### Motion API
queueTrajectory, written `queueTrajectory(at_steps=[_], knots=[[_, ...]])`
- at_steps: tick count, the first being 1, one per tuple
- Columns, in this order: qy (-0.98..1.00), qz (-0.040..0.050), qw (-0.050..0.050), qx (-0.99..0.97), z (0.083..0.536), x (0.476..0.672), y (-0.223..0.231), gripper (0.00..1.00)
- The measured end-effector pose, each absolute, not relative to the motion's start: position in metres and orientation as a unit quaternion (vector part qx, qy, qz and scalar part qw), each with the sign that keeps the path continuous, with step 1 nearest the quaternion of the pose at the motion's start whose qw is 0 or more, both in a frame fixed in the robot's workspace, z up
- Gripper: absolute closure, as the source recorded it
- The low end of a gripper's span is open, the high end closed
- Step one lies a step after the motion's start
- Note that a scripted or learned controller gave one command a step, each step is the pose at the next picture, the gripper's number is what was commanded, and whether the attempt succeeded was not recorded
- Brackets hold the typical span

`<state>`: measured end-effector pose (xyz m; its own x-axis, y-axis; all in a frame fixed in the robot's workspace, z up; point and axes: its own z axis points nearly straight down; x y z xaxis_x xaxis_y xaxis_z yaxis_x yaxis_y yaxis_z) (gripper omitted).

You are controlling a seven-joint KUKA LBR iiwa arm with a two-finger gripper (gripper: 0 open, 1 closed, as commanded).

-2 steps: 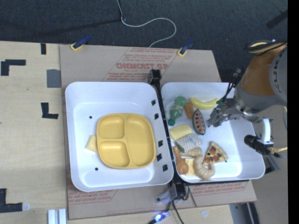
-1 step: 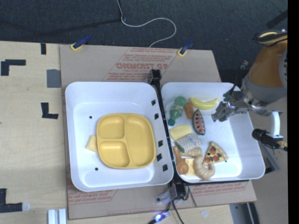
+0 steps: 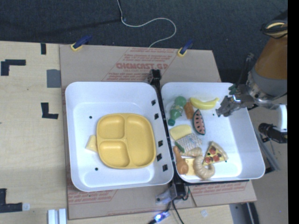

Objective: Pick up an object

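Tool over R bin, just beside banana.

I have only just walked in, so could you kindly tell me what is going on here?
A grey robot arm with an orange band reaches in from the right, its two-finger gripper hovering over the right white bin, near a yellow toy banana. That bin holds toy food, including a watermelon slice and a pizza slice. The left white bin holds a yellow divided plate.
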<state>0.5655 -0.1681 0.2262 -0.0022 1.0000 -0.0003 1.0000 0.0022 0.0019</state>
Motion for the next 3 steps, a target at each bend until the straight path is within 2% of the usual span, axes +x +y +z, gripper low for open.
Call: queueTrajectory(at_steps=[2,3], knots=[[0.71,0.0001,0.0,0.705,0.215,0.626,-0.06,1.0],[0.709,0.0005,0.0,0.705,0.216,0.654,-0.022,1.0]])
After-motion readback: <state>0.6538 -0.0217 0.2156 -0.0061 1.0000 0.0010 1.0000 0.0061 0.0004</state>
